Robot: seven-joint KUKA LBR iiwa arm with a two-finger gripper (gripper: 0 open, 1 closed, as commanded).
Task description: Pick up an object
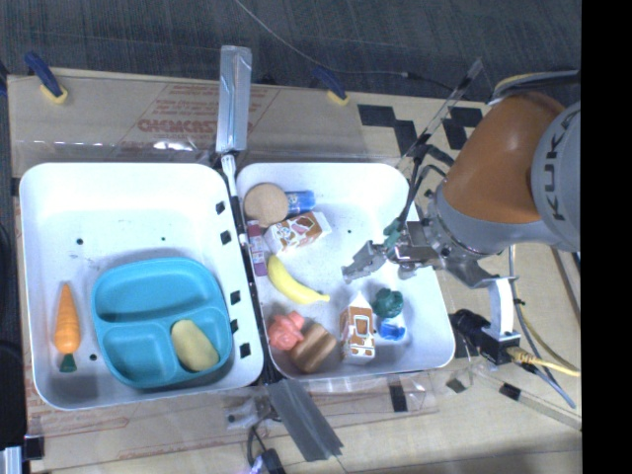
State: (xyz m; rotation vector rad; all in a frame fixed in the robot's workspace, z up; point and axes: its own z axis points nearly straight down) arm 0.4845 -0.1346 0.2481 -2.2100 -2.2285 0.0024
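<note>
Gripper on the grey-and-orange arm hangs over the right bin, whether its jaws are spread or closed impossible to tell. Just left of it lies a banana, with a small carton above and a toy donut below.

I see the bench bearing two white bins side by side: the right bin sits directly under my gripper, the left bin well off beyond it.
</note>
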